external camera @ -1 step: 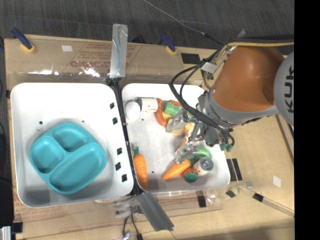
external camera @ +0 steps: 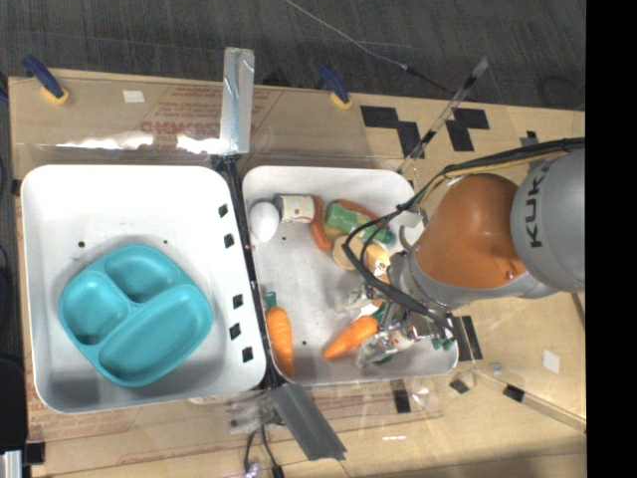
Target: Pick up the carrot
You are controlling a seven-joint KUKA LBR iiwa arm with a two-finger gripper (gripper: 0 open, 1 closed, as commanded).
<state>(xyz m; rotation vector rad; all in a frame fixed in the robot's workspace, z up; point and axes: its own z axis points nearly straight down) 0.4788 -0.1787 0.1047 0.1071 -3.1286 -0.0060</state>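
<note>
Carrot, orange and tapered (external camera: 350, 338), lies on the floor of the right white bin (external camera: 309, 267), near its front wall, touching the end effector (external camera: 383, 345). Whether that end effector grips it, I cannot tell. Lifting looks not yet done.

Place: you're looking at a robotics lab bench.
Evidence: clamps (external camera: 46, 80), taped cardboard around the white bins (external camera: 40, 297), toy food.

1 fixed camera looks down at a slant on 2 bins (external camera: 129, 192).
</note>
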